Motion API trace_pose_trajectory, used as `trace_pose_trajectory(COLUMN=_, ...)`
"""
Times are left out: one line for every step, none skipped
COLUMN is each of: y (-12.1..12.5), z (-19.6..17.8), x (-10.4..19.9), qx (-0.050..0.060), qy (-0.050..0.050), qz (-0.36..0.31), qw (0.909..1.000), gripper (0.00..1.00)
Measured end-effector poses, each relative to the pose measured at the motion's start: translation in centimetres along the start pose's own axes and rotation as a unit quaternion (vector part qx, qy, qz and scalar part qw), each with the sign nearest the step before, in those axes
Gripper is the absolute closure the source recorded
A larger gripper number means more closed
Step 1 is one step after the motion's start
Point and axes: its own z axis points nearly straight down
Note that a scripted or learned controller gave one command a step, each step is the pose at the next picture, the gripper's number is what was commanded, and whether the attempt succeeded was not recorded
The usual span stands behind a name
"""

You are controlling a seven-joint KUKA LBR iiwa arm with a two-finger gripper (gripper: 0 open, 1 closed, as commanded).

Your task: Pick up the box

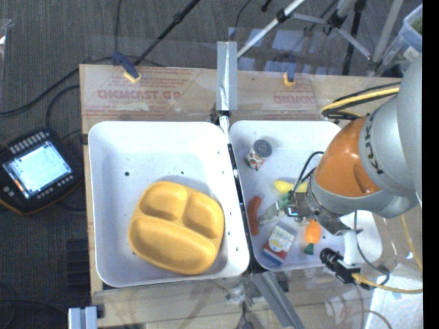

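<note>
Low in the right bin (357, 249), I see the box (280, 243), long axis tilted upright, just below-left of the fingers (291, 206); I cannot tell their spread.

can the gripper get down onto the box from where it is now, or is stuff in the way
Probably yes. The box lies flat near the front of the right bin with its top uncovered, and the gripper hangs just above and behind it. The carrot and the red sausage flank it closely, so the fingers may nudge them.
</note>
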Motion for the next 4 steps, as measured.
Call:
trace_pose_trajectory(y=-0.12, z=0.0, x=0.28, qx=0.001, qy=-0.004, qz=-0.06, qw=0.9982, gripper=0.0)
trace_pose_trajectory(y=-0.02, z=0.0, x=0.15, qx=0.0, qy=0.0, qz=-0.032, qw=0.9995, gripper=0.0)
trace_pose_trajectory(y=0.01, z=0.01, x=0.46, qx=-0.001, qy=-0.001, qz=0.054, qw=0.9986, gripper=0.0)
trace_pose_trajectory(y=-0.15, z=0.01, x=0.35, qx=0.002, qy=-0.003, qz=-0.022, qw=0.9997, gripper=0.0)
